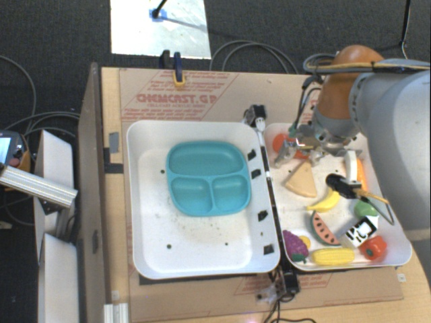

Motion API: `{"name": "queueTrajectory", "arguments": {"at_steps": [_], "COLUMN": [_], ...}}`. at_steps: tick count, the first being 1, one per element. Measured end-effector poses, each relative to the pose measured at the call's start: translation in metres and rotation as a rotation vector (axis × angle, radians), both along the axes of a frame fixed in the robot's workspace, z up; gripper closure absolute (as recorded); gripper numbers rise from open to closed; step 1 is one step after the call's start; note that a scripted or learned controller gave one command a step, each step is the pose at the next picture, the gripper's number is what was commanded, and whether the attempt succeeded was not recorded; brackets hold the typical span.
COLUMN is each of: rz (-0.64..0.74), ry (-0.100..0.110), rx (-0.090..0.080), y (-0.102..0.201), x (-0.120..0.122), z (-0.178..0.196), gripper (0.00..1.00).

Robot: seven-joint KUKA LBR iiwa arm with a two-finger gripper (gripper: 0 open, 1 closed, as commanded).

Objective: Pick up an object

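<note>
My gripper (291,148) hangs low over the back left part of the right bin (397,247), reaching in from the right under the grey wrist. Directly beside it lie small red and orange toy pieces (279,142), and I cannot tell whether it touches them. A pale yellow cheese wedge (302,180) lies just in front of the gripper. Further forward are a banana (324,202), a watermelon slice (323,231), purple grapes (294,244), a corn cob (333,256) and a red tomato (374,247).
The left bin (151,241) holds a teal divided plate (208,178). A row of black clips (261,173) runs along the wall between the bins. An orange carrot (360,170) and a green piece (366,209) lie near the right bin's right side.
</note>
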State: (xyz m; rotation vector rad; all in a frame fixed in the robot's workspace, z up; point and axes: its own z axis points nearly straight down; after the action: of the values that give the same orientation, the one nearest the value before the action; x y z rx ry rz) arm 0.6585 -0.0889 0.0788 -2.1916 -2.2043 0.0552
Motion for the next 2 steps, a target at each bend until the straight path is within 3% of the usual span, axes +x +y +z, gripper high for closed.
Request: {"name": "queueTrajectory", "arguments": {"at_steps": [2], "rz": [0.0], "ry": [0.001], "rx": [0.008], "y": [-0.0027], "x": [0.0005], "z": [0.0003], "gripper": [0.0]}}
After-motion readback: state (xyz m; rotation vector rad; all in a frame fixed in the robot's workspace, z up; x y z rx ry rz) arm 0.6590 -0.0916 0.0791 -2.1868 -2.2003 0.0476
